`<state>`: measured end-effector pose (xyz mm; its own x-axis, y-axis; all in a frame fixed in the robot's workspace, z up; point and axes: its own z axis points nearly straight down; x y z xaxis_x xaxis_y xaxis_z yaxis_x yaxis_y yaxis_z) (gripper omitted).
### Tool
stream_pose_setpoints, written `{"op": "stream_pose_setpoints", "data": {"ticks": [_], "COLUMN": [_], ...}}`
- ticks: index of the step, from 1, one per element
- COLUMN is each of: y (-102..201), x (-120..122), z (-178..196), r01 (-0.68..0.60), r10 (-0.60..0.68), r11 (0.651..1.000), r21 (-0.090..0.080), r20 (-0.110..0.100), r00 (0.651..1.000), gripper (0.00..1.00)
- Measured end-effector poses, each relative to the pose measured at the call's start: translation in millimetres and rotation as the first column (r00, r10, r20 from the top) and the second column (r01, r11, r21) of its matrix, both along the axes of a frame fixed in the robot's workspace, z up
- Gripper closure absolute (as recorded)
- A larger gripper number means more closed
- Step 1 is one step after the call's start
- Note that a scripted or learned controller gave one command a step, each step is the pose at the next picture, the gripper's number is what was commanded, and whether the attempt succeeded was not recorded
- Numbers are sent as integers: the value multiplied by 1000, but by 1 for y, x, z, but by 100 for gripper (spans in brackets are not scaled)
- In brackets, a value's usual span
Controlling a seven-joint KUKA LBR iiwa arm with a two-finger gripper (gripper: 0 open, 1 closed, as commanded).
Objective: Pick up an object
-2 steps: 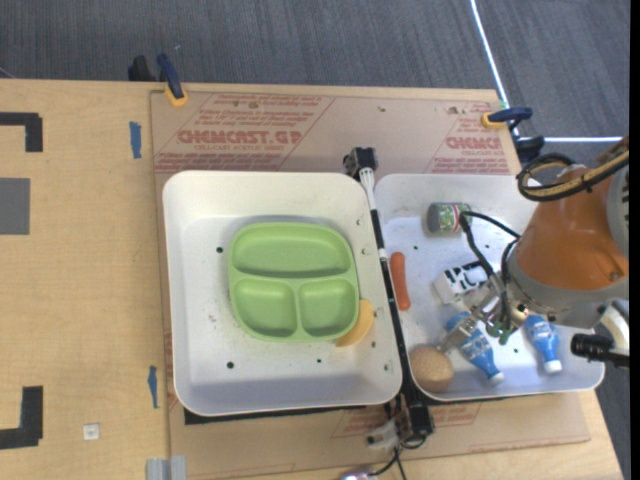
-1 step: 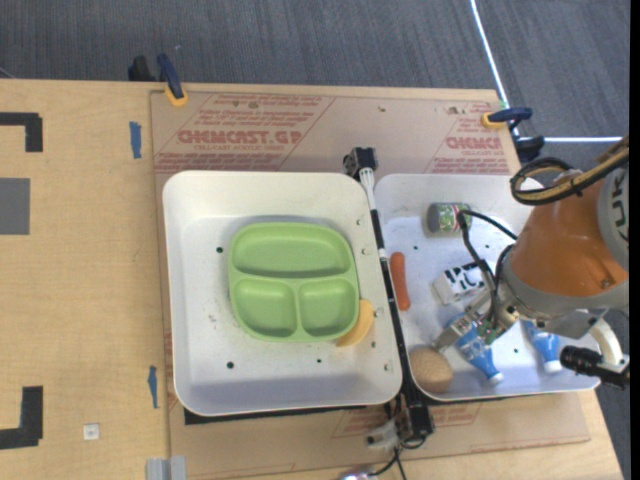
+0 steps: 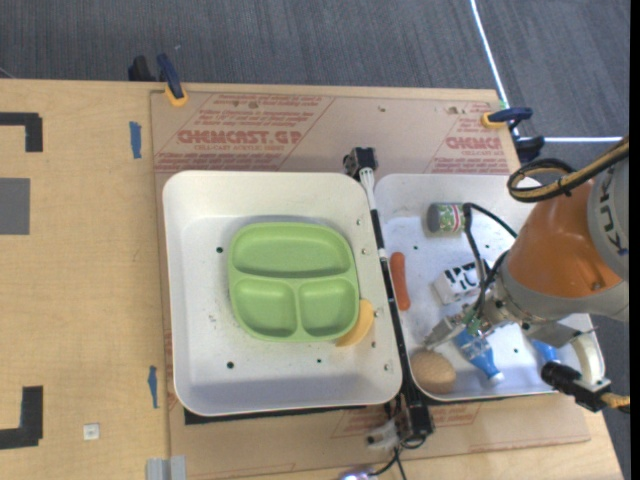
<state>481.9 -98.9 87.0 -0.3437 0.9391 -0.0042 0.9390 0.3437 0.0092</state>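
The claw (image 3: 470,320) is down low in the right bin (image 3: 420,198), near the front. Right under it lies a blue tube (image 3: 480,355) with a white end, slanting toward the front wall. The tube looks to be touching the claw tip, but I cannot tell if the claw has it. I cannot tell if the claw is apart or together, because the arm (image 3: 560,253) covers much of it.

The arm comes in from the right and bends down into the bin. Its fat orange band sits just above the claw.

A tan round thing (image 3: 433,370), like a potato, lies just left of the tube, at the front of the bin. A white box (image 3: 458,280) with black marks lies just behind the claw. An orange stick (image 3: 400,280) lies along the left wall. A small can (image 3: 447,217) lies on its side farther back.

The left bin (image 3: 200,268) holds a green tray (image 3: 294,280) with three parts. A yellow banana (image 3: 357,325) rests at its front right corner. Both bins sit on the bench (image 3: 80,268).
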Motion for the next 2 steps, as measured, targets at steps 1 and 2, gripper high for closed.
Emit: {"op": "stream_pose_setpoints", "data": {"ticks": [1,2], "y": [-2,59], "x": [2,3], "z": [11,98], "r01": [1,193], "r10": [-1,-193], "r11": [1000,981], "r21": [-4,1], "r20": [7,-9], "r00": [1000,981], "gripper": [100,100]}}
